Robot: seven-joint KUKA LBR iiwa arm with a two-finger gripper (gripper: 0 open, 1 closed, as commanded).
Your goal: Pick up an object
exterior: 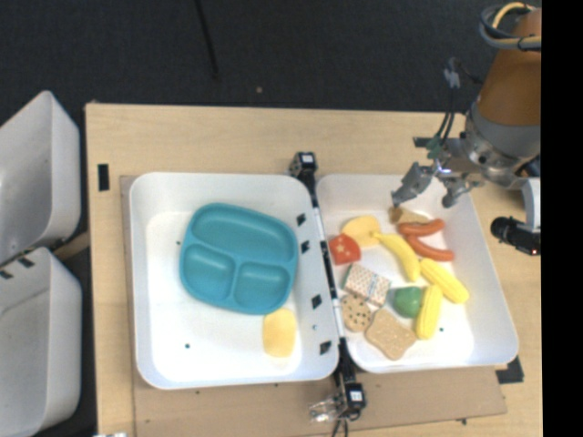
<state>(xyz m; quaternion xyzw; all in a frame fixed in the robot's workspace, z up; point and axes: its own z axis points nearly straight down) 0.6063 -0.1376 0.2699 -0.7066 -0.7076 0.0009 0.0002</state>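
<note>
From the camera above the bench, two white bins sit side by side on a wooden bench top [109, 244].

The left bin [150, 353] carries a teal divided plate [239, 259] near its middle, and a pale yellow piece [280, 331] lies just beside the plate's near right corner, toward the bin's front edge.

The right bin [487, 321] holds a cluster of toy food in its middle and left part. A red piece [344, 248] lies against the left wall, with a yellow piece [362, 228] touching it. A banana [401, 254] runs at a slant through the middle; two red sausages [428, 237] lie beside it toward the far right corner. A corn cob [444, 280] and another yellow piece [429, 311] lie toward the right. A green item [407, 299] sits between them and a checkered cracker [367, 284]. A round cookie [355, 312] and a bread slice [390, 334] lie nearest the front edge.

The gripper [428, 186] hangs over the far right corner of the right bin, just above the sausages and a small brown piece [407, 215]. Its fingers [408, 187] are spread apart, with nothing between them.
</note>
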